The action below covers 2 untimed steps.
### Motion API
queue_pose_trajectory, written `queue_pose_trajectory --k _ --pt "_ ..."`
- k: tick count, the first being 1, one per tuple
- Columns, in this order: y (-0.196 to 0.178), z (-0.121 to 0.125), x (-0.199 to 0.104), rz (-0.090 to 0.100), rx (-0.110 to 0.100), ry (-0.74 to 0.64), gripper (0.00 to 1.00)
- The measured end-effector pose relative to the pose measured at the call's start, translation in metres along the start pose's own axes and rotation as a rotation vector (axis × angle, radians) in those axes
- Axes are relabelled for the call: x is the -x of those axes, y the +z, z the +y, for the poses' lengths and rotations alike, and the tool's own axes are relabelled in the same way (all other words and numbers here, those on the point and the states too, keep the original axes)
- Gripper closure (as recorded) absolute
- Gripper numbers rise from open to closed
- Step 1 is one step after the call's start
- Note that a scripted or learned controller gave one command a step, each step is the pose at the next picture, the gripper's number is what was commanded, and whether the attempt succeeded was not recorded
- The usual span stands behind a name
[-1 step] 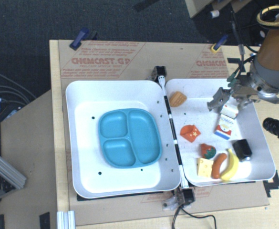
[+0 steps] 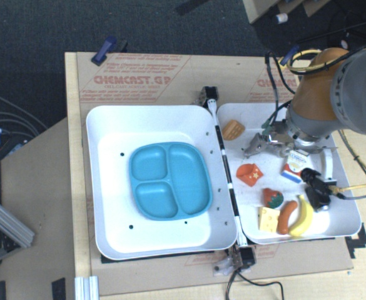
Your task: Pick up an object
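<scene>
The gripper [image 2: 265,141] hung low in the right bin [image 2: 348,220], toward its far side, and whether its fingers were spread or pressed together could not be told. The nearest thing, a red block [image 2: 249,174], lay just toward the camera and slightly left of it (a brown piece [image 2: 233,129] sat farther left).

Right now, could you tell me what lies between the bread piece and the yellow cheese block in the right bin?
In the camera view, the red piece lies between the bread piece and the cheese block.

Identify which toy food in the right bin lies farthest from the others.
The brown bread piece, alone near the bin's top left corner; the red piece, cheese, sausage and banana lie lower.
</scene>
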<state>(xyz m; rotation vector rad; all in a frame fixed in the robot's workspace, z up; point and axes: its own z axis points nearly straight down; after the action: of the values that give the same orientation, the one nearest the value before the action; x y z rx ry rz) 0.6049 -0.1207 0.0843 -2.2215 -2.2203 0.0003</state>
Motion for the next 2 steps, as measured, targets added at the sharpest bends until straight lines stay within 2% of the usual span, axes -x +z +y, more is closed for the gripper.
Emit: queue_pose_trajectory --k 1,2 --pt "0.0008 0.0589 -0.0204 0.000 -0.014 -0.002 0.00" --pt "0.0007 0.0587 -0.0219 -0.002 -0.014 -0.001 0.00"
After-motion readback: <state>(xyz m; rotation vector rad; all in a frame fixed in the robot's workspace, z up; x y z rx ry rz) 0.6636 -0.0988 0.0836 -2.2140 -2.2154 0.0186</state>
